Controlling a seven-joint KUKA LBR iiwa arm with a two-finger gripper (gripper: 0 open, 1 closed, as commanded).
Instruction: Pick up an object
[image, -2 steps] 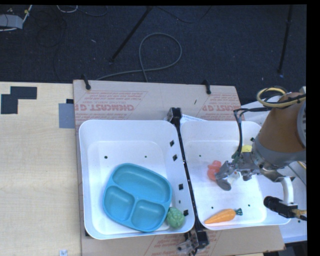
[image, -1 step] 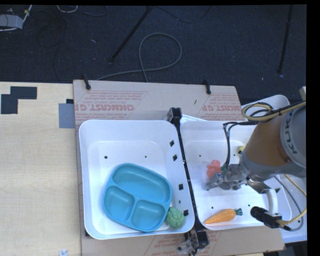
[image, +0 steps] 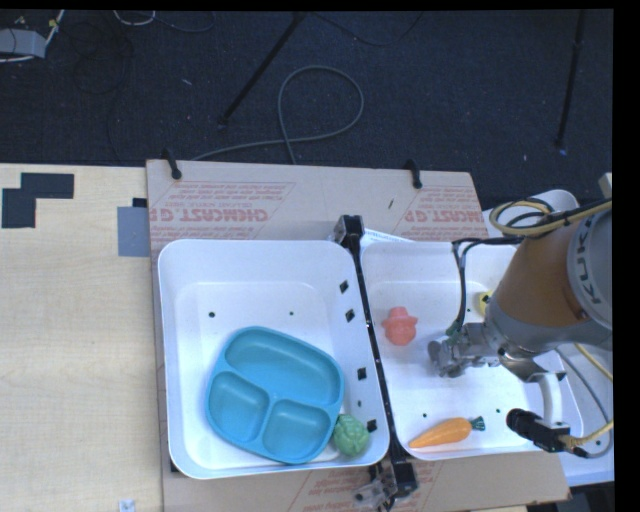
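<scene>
You were at the approach: the gripper (image: 452, 357) hung near the pink toy (image: 400, 326), its fingers too blurred to tell, so aim first.

- The right bin (image: 420, 270) has bare floor at its far end and between the pink toy (image: 400, 326) and the carrot (image: 441, 432).
- The arm (image: 545, 290) covers its right side.
- In the left bin (image: 200, 280), the blue tray (image: 275, 393) and green ball (image: 350, 436) crowd the near half; the far half lies open.
</scene>
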